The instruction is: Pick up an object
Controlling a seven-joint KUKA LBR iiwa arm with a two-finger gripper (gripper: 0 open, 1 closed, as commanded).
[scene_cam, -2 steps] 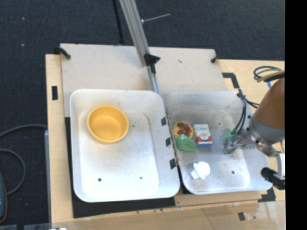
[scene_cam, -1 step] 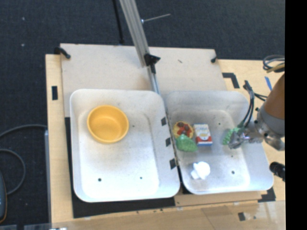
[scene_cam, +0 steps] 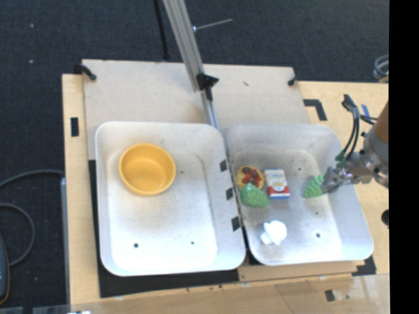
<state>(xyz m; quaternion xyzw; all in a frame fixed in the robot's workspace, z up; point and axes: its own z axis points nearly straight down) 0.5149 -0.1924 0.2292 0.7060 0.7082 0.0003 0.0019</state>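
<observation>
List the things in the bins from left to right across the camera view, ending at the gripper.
yellow bowl → small white carton → green toy → gripper

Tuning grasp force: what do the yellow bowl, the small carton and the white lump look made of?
Yellow bowl: likely hard plastic, matte; uniform colour, smooth moulded rim. Small carton: looks like printed cardboard or a plastic toy copy; flat faces, red and white print, too small to tell. White lump: irregular, soft-edged, possibly crumpled tissue or foam; the view leaves it open.
</observation>
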